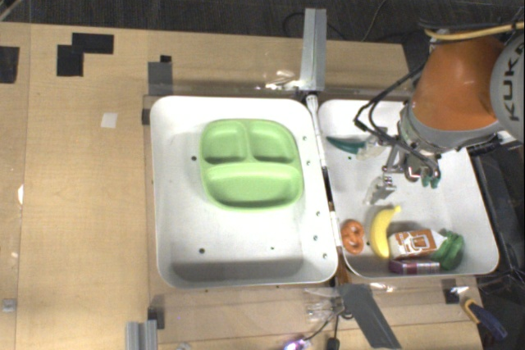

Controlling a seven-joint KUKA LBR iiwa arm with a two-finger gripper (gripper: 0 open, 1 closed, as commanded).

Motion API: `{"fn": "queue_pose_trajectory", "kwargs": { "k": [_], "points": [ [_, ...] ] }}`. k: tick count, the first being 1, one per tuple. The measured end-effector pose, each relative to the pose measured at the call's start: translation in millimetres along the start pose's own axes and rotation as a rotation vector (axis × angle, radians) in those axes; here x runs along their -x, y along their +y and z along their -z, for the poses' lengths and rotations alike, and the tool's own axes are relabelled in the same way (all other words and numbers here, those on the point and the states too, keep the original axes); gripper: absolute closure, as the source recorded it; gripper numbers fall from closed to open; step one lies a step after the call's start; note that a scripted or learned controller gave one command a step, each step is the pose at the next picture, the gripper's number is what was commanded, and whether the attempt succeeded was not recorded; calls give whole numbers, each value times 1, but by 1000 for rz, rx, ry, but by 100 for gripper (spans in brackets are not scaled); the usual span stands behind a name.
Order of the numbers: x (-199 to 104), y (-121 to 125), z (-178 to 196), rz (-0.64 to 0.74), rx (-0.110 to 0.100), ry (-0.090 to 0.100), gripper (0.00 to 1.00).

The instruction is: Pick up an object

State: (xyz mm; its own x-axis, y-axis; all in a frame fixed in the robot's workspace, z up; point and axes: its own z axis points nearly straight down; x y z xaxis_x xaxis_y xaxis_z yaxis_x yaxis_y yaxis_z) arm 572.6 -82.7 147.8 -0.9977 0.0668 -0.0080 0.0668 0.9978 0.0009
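My gripper (382, 188) hangs over the middle of the right bin (484, 217), below the arm's orange band (456, 91). Just beneath and in front of it lies a yellow banana (381, 230). Beside the banana are an orange pretzel-shaped toy (353, 235) on the left and a brown-and-white carton (413, 242) on the right. A purple object (414, 265) lies along the front wall, and a green toy (450, 248) sits in the front right corner. A teal object (344, 144) rests near the bin's back left.
The left bin (176, 176) holds a light green divided plate (248, 161). A metal post (313, 49) stands behind the wall between the two bins. Black cables (373, 112) loop off the wrist.
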Motion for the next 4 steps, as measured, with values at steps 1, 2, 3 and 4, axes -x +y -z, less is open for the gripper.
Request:
{"fn": "queue_pose_trajectory", "kwargs": {
  "k": [1, 2, 3, 4],
  "points": [
    [-15, -16, -55, -366, 1, -9, 0],
    [-22, 19, 39, -503, 0, -1, 0],
    [-76, -4, -8, -598, -2, 3, 0],
    [-54, -31, -54, -384, 1, -3, 0]
  ]
}}
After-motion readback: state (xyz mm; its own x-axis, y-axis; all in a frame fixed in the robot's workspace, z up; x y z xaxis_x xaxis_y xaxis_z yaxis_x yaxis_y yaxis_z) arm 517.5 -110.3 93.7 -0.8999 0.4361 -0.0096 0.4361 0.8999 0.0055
